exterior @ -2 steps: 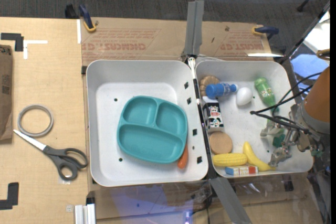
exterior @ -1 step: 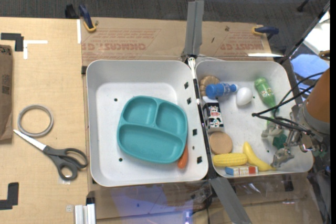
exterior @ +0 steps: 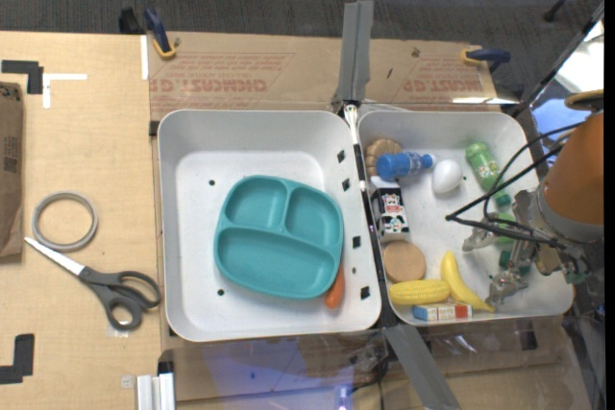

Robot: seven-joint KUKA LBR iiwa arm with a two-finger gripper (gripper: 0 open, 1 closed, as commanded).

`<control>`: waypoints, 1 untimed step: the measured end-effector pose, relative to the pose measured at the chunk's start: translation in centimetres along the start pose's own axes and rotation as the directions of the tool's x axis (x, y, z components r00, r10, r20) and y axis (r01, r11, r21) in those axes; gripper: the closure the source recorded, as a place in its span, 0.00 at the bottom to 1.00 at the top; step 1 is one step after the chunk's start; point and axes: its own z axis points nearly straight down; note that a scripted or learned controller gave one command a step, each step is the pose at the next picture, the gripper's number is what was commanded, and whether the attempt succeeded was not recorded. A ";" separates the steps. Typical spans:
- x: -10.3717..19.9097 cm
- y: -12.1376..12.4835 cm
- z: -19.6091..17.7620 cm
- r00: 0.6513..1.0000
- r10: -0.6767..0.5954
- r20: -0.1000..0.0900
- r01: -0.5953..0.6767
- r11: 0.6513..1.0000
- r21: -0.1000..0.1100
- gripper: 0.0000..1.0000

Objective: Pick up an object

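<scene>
My gripper [exterior: 506, 266] hangs low over the right end of the right bin [exterior: 430, 118], below the arm's orange band [exterior: 582, 170]. It sits just right of a yellow banana [exterior: 458, 280]; I cannot tell if it touches anything. The same bin holds a yellow corn cob [exterior: 418, 292], a red and white box [exterior: 443, 312], a brown disc [exterior: 404, 260], a black and white carton [exterior: 390, 211], a blue bottle [exterior: 404, 165], a white egg [exterior: 447, 176], a green bottle [exterior: 482, 164] and a tan cookie-like piece [exterior: 383, 149].
The left bin [exterior: 192, 149] carries a teal divided plate [exterior: 279, 237] with an orange carrot [exterior: 334, 289] at its lower right edge. On the bench to the left lie scissors [exterior: 101, 284] and a tape roll [exterior: 64, 220]. Black cables [exterior: 500, 192] cross the right bin.
</scene>
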 end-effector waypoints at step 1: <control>-10.2 1.1 0.0 0.999 0.048 0.002 -0.048 0.999 -0.001 0.00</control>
